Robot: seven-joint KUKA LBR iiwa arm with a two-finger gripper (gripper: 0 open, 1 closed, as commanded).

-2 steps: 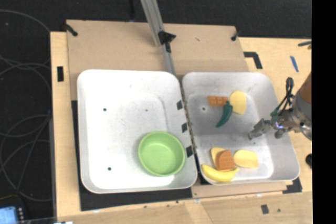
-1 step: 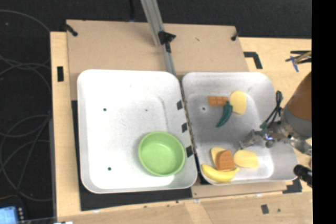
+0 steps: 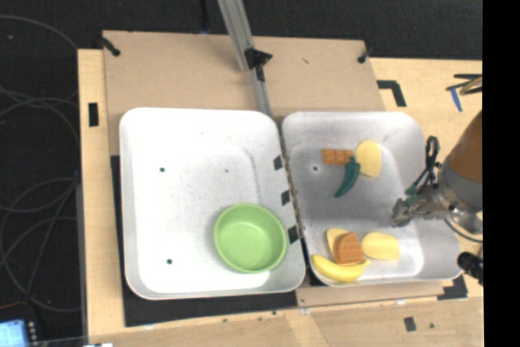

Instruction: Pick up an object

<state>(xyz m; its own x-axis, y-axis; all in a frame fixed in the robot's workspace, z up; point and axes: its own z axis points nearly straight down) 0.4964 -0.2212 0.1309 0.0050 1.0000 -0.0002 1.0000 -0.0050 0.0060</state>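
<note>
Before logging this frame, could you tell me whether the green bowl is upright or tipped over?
Upright: the green bowl shows its round open mouth, resting in the left bin.

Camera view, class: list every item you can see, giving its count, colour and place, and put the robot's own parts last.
Bins: 2, white, side by side on the bench; left bin, right bin.
Bowl: 1, green, left bin, near corner.
Banana: 1, yellow, right bin, near edge.
Brown block: 1, above the banana.
Orange piece: 1, right bin, far part.
Teal piece: 1, beside it.
Pale yellow pieces: 2, and.
Arm: 1, right side.
Hand: 1, over right bin.
</note>
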